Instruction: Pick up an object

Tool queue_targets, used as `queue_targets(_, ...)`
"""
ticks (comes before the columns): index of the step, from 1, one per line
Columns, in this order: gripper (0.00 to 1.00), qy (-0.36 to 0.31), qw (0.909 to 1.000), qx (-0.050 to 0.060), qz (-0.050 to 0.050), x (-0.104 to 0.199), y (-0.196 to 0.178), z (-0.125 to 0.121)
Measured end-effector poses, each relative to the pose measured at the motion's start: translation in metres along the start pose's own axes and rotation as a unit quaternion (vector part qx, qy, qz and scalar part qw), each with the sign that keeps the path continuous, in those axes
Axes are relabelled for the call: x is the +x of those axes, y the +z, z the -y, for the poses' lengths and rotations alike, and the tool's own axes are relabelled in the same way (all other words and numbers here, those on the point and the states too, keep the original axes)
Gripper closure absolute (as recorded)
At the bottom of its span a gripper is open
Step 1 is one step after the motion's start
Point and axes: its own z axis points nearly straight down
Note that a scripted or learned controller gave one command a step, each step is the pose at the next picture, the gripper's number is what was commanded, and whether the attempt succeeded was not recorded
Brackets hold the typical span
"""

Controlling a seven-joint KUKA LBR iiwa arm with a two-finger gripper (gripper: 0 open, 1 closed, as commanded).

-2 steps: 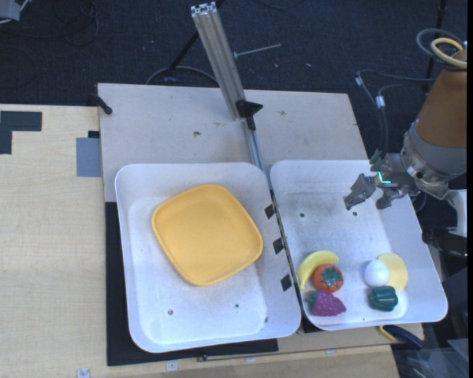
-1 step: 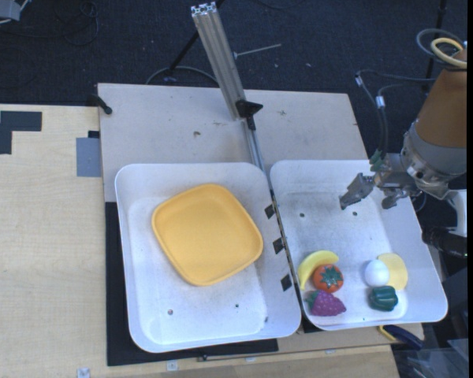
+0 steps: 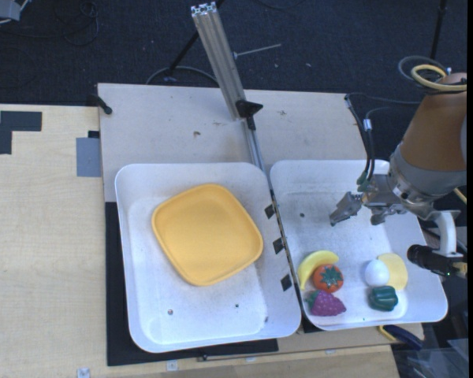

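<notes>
Two bins lie below; my tool, spread wide and holding nothing, hangs over the right bin. I should descend squarely on the tomato.

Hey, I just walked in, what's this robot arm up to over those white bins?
The arm's gripper hangs over the right bin, above its bare upper part, with nothing between its fingers. The toy food sits at that bin's near end: a banana, a tomato, purple grapes, a white egg, a yellow piece and a green pepper. The left bin holds a yellow plate. Nothing has been picked up yet.
</notes>
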Motion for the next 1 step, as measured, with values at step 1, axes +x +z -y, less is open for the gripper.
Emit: queue_targets(1, 0.0, 0.0, 1.0, 0.0, 0.0, 0.0008, 0.0431, 0.0041)
